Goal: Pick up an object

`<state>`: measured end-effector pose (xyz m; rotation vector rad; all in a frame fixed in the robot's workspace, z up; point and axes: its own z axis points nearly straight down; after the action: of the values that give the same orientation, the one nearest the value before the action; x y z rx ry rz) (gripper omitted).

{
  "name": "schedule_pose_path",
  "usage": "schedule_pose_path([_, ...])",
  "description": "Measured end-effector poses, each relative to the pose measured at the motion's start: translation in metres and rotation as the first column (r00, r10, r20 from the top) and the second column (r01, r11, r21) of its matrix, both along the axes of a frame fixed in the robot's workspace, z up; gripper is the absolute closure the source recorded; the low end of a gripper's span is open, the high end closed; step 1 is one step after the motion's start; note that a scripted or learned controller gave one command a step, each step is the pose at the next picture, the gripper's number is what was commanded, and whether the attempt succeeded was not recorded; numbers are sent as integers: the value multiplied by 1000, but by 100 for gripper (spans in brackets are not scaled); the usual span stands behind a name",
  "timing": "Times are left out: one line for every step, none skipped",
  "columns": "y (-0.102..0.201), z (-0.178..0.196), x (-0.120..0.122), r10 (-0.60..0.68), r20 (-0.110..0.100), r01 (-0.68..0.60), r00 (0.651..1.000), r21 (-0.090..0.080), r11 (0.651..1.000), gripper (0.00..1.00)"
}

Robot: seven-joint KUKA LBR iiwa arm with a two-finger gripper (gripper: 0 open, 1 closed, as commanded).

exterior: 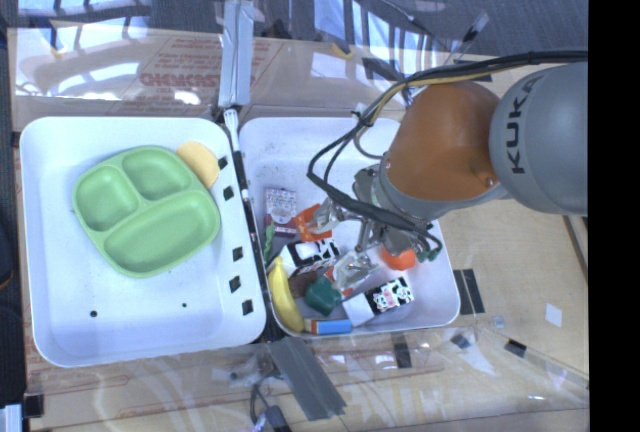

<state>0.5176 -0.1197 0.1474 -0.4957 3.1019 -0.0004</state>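
Observation:
The right bin (pixel 262 145) holds a heap of small items. Among them are a yellow banana (pixel 283 296), a dark green block (pixel 322 296), a black-and-white cow-patterned box (pixel 391 296), a red and white packet (pixel 280 202) and an orange piece (pixel 311 218). My gripper (pixel 355 265) hangs below the orange wrist band and is low in this heap, just right of the green block and above the cow-patterned box. The wrist and cables hide the items under it.
The left bin (pixel 60 310) carries a green divided plate (pixel 148 210) and a pale yellow object (pixel 199 161) at the plate's upper right. A divider with black clips (pixel 243 250) separates the bins. The arm's grey body (pixel 545 140) covers the right bin's far right side.

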Motion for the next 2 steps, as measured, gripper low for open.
schedule_pose_path([14, -40, 1, -54, 6, 54, 999, 0, 999, 0])
schedule_pose_path([29, -50, 5, -155, 5, 155, 988, 0, 988, 0])
